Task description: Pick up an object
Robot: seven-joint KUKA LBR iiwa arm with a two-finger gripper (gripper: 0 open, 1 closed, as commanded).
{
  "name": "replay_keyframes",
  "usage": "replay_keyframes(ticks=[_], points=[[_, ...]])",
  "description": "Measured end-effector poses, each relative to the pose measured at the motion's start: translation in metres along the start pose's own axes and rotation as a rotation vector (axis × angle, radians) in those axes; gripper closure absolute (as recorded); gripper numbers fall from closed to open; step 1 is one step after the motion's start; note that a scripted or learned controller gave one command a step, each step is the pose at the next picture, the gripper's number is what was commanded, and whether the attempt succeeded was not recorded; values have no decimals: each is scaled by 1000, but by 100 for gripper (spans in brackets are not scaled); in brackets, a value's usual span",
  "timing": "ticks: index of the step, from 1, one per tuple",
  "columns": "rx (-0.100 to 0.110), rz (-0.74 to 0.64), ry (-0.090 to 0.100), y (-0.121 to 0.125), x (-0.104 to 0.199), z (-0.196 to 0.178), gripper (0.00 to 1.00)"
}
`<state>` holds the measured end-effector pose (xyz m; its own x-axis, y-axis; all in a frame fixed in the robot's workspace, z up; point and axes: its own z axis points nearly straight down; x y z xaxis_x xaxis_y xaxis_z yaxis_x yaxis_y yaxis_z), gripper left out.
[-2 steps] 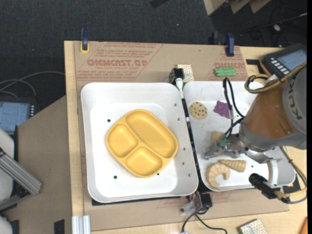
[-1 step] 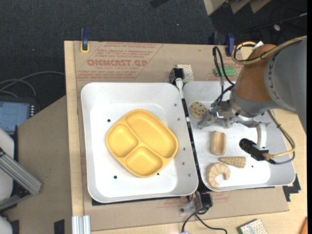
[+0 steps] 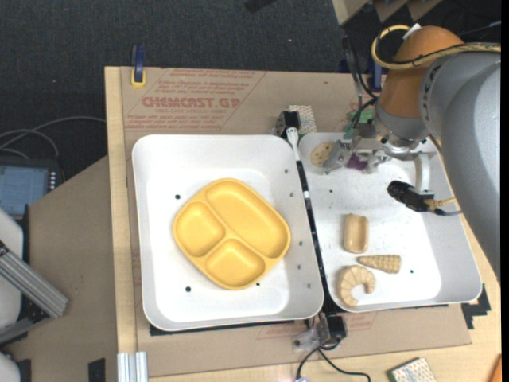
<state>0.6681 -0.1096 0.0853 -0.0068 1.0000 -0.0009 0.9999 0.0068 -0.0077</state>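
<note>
Over the far left corner of the right bin [image 3: 447, 255], in the camera view, the gripper [image 3: 347, 156] is seen low above the floor, with the grey arm reaching in from the right. Whether it is parted or closed cannot be told from this slant, and nothing is seen to be held. Just beside it, toward the bin's left wall, a round tan piece [image 3: 320, 153] is lying; whether it is touched by the gripper cannot be told. A bread-like lump [image 3: 355, 233] is placed near the middle of the same bin, with a cone [image 3: 380, 263] and a curled pastry [image 3: 355, 285] toward the near edge, well apart from the gripper. A yellow divided plate [image 3: 231, 233] is held in the middle of the left bin [image 3: 159, 180].

The approach is judged to be in hand, with the grasp not yet made. For the next move, the gripper would need to be centred over the round tan piece, which sits close to the wall, before it is closed and raised.
</note>
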Motion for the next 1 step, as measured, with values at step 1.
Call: replay_keyframes(ticks=[1], points=[[-23, 10, -5, -2, -54, -190, 0]])
